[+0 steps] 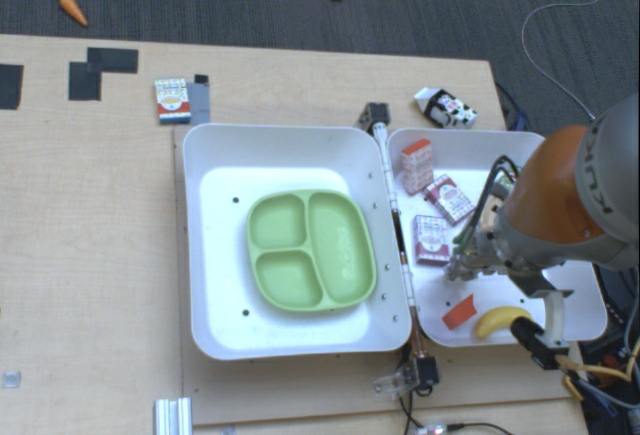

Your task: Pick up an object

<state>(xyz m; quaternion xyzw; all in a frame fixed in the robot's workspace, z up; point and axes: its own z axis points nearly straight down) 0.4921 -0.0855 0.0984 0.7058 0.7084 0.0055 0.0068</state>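
Note:
The right bin [590, 318] holds three small red-and-white cartons: one upright at the back [417, 165], one tilted [448, 198] and one flat [431, 239]. A red wedge [459, 312] and a yellow banana [498, 321] lie near the front wall. My gripper [463, 266] hangs low over the middle of this bin, just right of the flat carton and above the red wedge. The grey and orange arm covers the bin's right half.
In the left bin [215, 223] sits a green divided plate [310, 250]. On the bench behind the bins lie a small carton [172, 101] and a black-and-white toy [446, 107]. A carrot [71, 7] and small toys lie on the dark floor.

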